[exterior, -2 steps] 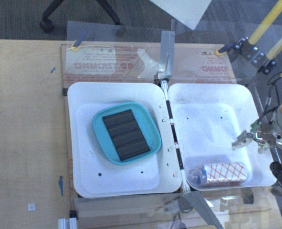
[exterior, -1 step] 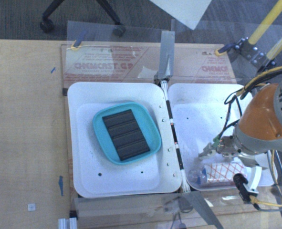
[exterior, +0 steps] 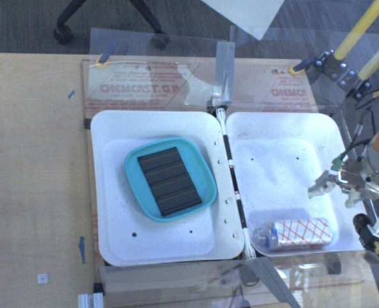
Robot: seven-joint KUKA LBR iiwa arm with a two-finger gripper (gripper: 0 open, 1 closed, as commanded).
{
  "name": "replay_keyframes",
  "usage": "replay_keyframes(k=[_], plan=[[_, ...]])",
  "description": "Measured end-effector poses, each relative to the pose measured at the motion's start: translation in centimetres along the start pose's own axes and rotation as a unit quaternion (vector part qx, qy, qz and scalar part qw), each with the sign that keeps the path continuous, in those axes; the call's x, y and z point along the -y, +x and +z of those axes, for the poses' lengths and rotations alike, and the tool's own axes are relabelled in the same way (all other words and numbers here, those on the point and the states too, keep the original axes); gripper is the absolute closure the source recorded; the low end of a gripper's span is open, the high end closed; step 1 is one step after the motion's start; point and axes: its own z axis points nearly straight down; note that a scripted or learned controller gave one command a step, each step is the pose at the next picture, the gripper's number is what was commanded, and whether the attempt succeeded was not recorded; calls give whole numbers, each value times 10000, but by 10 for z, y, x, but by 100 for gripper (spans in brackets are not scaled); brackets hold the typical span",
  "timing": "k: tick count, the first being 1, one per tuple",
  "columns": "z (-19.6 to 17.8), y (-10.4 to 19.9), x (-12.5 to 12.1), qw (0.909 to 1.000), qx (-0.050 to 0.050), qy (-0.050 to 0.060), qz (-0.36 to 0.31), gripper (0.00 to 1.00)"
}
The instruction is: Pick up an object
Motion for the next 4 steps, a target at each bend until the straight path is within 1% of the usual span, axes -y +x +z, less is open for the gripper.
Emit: replay_keyframes(k=[1,2,3,4], plan=[[-12,18,-7,9997,1,-7,-227,0],[89,67,17,9958,-7,-45,-914,0],[40,-7,-7,9983,1,-6,-578,0],[89,53,-18,9949,-1,-37,-1011,0]])
